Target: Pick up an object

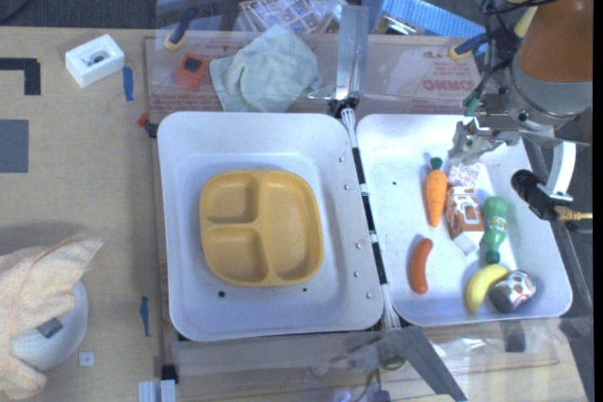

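Note:
The right bin (pixel 396 146) holds several toy foods. An orange carrot (pixel 434 193) lies upright near the middle, with a small brown and white carton (pixel 464 208) beside it. A green bottle (pixel 494 227) lies to the right of the carton. A red-orange sausage (pixel 419 265) sits lower left, while a yellow banana (pixel 481 283) and a dark round can (pixel 513 290) are at the front right. My gripper (pixel 469 149) hangs over the bin's back right part, just above the carton's top and to the right of the carrot's green tip.
The left bin (pixel 188 155) holds a yellow divided plate (pixel 262 226). Behind the bins lie a pale green cloth (pixel 268 69) and clear plastic sheets. The arm's grey body (pixel 556 61) and cables fill the right side. A cream cloth (pixel 38 273) is at far left.

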Available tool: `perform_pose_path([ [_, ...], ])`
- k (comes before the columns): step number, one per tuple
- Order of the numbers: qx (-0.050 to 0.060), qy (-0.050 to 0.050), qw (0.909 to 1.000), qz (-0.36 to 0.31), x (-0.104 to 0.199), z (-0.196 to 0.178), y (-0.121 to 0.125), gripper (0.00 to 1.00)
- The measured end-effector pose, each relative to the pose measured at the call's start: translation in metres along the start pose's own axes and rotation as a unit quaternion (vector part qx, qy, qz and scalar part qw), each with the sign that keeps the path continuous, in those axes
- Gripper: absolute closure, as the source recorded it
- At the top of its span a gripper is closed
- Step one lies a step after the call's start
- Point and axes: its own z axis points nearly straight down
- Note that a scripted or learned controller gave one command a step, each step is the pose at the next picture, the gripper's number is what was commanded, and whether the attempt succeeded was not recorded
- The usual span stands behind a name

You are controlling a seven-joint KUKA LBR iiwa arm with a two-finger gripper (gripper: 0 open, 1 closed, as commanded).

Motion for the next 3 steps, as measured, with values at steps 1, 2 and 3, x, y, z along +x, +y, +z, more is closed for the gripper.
perform_pose_path([
  [1,-0.003,-0.002,0.9938,-0.111,-0.031,0.126,0.014,0.0],
  [2,-0.005,-0.001,0.9825,-0.186,-0.046,0.152,0.013,0.0],
  [3,-0.005,-0.002,0.9828,-0.184,-0.048,0.144,0.014,1.0],
])
